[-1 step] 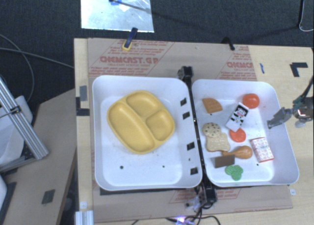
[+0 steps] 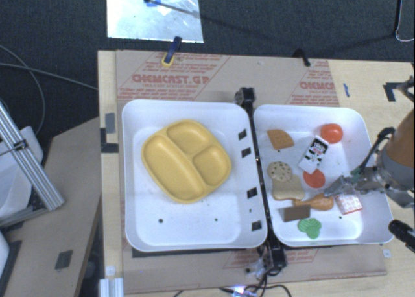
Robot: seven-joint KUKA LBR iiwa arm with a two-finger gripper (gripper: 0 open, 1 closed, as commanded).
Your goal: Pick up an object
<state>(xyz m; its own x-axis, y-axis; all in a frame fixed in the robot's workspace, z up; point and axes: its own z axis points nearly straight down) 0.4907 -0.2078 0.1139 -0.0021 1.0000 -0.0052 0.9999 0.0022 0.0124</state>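
Toy food bits sit in the right bin [image 2: 363,120]; cardboard [image 2: 194,72] underneath reads "CHEMCAST GP". Gripper [image 2: 338,187] by the small printed packet [image 2: 349,204], can't tell its state. Smooth yellow divided plate [image 2: 187,159] left.

The two bins [image 2: 188,111] are showing plain white, and a yellow tray [image 2: 187,159] is lying in the left one, while the tan surface [image 2: 259,75] behind is carrying faded red lettering. In the right bin, a tan cracker [image 2: 280,139], an orange-red ball [image 2: 331,133], a white packet [image 2: 315,154] with black and red print, a speckled beige cookie [image 2: 280,171], a red disc [image 2: 314,179], a brown bar [image 2: 296,212], a green piece [image 2: 310,227] and a white-and-red checked packet [image 2: 349,204] are lying. The metallic grey gripper [image 2: 338,188] is reaching in among them, and the floor [image 2: 52,17] around is looking dark blue-grey.
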